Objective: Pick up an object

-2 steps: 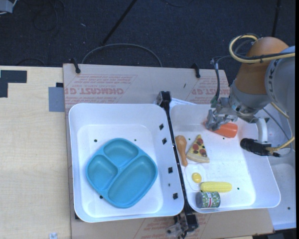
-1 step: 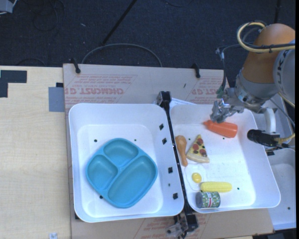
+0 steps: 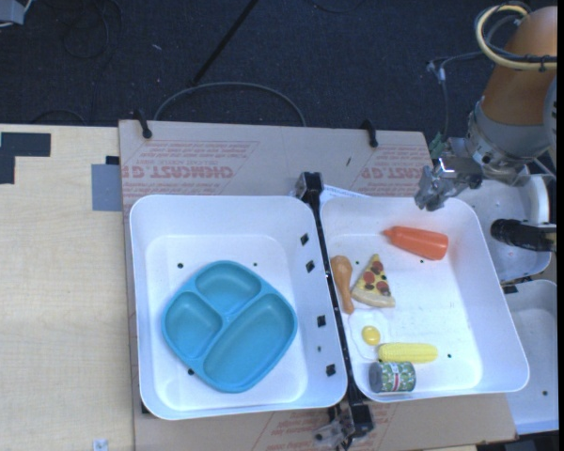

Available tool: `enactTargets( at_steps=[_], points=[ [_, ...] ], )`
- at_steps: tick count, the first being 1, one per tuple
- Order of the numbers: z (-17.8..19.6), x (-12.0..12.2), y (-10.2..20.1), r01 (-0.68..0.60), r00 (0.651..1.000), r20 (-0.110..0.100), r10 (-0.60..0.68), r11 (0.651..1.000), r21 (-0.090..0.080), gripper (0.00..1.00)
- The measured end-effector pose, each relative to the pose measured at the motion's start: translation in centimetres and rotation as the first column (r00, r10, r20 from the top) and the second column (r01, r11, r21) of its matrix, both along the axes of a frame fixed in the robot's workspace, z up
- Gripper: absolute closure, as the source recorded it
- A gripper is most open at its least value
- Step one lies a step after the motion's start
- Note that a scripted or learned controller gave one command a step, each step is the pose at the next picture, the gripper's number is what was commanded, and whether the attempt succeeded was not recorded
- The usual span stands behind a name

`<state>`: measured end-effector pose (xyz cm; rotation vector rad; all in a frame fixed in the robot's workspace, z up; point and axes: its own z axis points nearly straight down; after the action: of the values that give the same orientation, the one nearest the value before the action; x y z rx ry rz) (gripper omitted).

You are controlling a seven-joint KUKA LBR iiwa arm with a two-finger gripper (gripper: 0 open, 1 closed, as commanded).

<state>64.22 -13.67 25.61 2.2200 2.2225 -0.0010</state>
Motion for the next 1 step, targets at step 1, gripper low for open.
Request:
enactTargets(
  at_steps=[1],
  points=[
    [-1.21,-0.63,5.88,-0.003,1.000,-0.009,0.003,1.000,0.004,1.00]
  ],
)
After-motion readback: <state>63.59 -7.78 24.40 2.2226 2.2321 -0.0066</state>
